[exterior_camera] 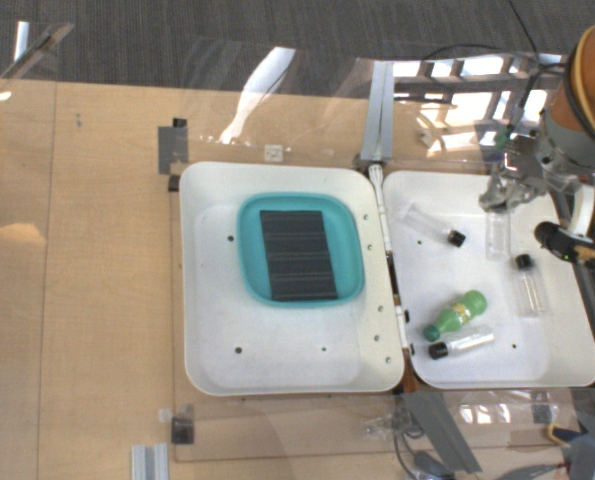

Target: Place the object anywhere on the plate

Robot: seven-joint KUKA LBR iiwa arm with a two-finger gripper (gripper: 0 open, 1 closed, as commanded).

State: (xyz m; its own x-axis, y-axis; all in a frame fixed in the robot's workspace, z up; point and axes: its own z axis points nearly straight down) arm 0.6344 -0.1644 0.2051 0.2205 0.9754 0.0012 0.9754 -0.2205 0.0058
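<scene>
1. Currently over the upper right part of the right bin (577, 373): gripper (504, 192), on the grey arm (567, 148) reaching in from the right.
2. Pincer state: cannot tell, too small and cluttered to read as spread or pressed together.
3. Just below the gripper: clear vial (497, 236), standing roughly up-down in the view. Touching the gripper or merely beneath it: cannot tell.
4. Also lying in the right bin:
   - capped vial (429, 222) near the upper left, black cap toward the bin's middle
   - second capped vial (528, 286) near the right wall, black cap at its top end
   - green bottle (457, 315) in the lower middle, tilted
   - third capped vial (463, 345) just beside and below the bottle, black cap at its left end
5. Centred in the left bin (207, 348): teal plate (252, 268).
6. Flat on the plate's middle, inside the rim: dark ribbed slab (298, 255).
7. Task's thing: not identifiable for sure. Candidates are the slab on the plate and the loose items in the right bin, well apart from the plate.
</scene>
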